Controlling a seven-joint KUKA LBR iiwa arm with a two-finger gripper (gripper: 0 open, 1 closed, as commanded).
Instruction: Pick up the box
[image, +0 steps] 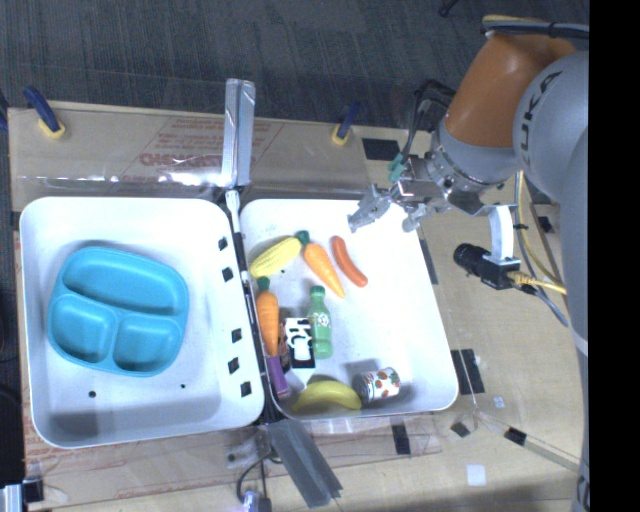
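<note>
The box (298, 340) is small, black and white, and lies in the lower middle of the right bin (425, 330), against a green bottle (320, 322) on its right. My gripper (387, 217) hangs above the bin's far right corner, well away from the box. Its fingers (364, 214) are spread open with nothing between them.
The right bin also holds a yellow corn cob (274, 256), two carrots (322, 268) (267, 320), a red sausage (348, 261), a banana (324, 396), a small can (379, 383) and a purple item (277, 375). The left bin (60, 400) holds a blue divided tray (120, 310).
</note>
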